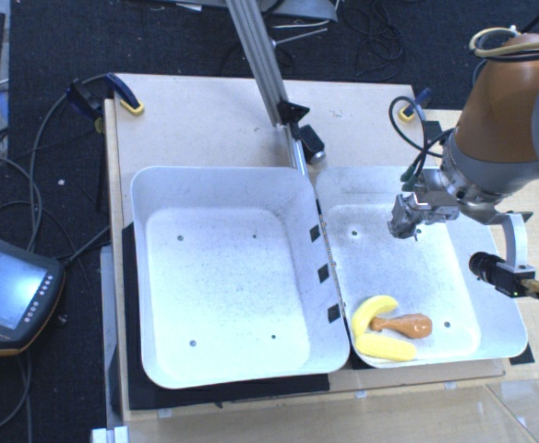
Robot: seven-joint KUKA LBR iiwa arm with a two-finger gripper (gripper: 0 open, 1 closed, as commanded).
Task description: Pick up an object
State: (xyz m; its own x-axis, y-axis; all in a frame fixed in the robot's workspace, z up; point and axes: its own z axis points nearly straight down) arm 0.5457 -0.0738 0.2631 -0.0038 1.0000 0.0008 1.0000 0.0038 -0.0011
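**Two toy foods in the right bin, gripper hanging well apart from them**

Two things lay together at the near edge of the right bin: a yellow banana curled around a brown-orange piece shaped like a chicken drumstick, the two touching. The gripper hung over the far half of the same bin, above bare white floor. From where I stood I could not tell whether it was spread or closed, and nothing showed in its grasp.

The likeliest failure, as I judged it, was a straight descent from that spot. It would have met only the bin floor and closed on air, since both things sat nearer the front rim.

A second risk came from how they were packed. With the drumstick nested in the banana's curve, a grab could have caught both, or landed on the seam and pushed them apart. The banana looked smooth and rounded, the sort of shape that squirts out of a pinch. Both lay close to the bin's sloping front wall, so a reach there could have struck the rim.

Nothing stood between the gripper and the pair. The left bin sat alongside on the table, and a slanted metal post rose behind the bins. A handheld control pendant lay on the floor to the left.
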